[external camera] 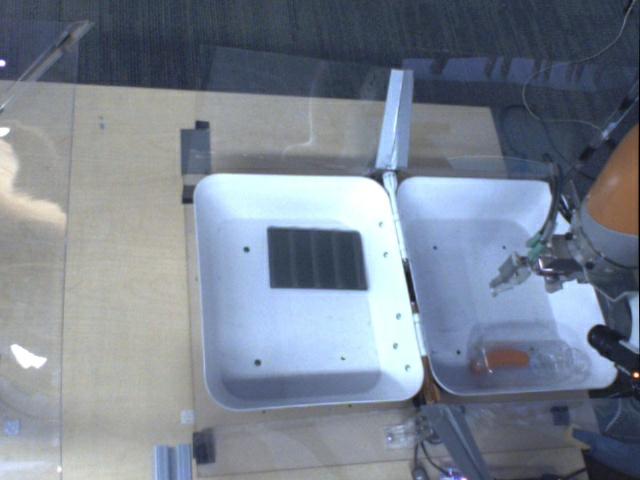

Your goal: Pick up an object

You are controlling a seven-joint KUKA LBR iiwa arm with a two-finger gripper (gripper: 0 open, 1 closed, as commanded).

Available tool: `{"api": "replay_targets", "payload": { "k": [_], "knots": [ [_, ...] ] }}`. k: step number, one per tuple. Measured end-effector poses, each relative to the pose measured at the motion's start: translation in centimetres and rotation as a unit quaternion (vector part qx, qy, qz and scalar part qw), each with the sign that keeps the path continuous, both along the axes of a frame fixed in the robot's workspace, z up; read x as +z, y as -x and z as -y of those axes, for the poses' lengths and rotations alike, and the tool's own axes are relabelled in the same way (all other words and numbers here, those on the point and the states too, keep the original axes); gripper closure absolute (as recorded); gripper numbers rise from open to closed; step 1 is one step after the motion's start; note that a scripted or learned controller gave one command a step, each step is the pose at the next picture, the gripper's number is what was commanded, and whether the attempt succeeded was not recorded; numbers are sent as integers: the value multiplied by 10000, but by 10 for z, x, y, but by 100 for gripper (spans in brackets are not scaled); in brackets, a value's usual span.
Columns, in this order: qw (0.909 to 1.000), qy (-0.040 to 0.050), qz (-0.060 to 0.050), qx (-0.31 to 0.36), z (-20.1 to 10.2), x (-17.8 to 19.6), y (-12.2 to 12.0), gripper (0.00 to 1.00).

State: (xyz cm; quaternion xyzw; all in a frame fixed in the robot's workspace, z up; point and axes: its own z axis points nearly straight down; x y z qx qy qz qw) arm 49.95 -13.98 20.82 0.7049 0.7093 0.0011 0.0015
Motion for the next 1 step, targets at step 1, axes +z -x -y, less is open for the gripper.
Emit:
{"api": "replay_targets", "payload": {
  "k": [1],
  "knots": [
    [9997, 5, 68, 238, -37, -118, 7, 0]
  ]
}}
